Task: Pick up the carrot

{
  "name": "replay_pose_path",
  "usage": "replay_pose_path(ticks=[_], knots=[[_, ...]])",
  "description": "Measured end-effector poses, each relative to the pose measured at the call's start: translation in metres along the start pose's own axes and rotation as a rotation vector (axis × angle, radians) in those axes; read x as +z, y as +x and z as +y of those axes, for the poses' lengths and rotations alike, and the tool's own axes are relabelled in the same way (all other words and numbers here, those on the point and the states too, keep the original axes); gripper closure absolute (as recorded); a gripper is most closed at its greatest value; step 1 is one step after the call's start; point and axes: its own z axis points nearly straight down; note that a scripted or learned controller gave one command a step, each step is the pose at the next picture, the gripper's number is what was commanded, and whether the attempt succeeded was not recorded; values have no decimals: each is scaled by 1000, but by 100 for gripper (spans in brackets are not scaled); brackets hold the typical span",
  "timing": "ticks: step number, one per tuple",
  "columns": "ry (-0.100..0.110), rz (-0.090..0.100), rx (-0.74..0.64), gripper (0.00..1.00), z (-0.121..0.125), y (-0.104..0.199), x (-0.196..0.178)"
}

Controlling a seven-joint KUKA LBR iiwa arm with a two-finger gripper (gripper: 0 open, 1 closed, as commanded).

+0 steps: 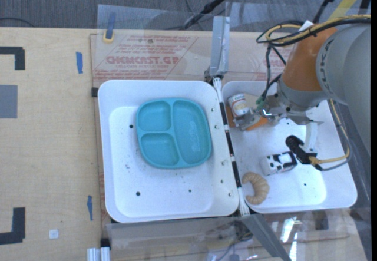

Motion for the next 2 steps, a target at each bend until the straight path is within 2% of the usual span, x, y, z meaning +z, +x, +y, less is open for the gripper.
replay_pose_path(ticks=[1, 2], knots=[[-6, -5, 1, 100, 1, -3, -13], [6, 3, 131, 100, 19, 72, -97]])
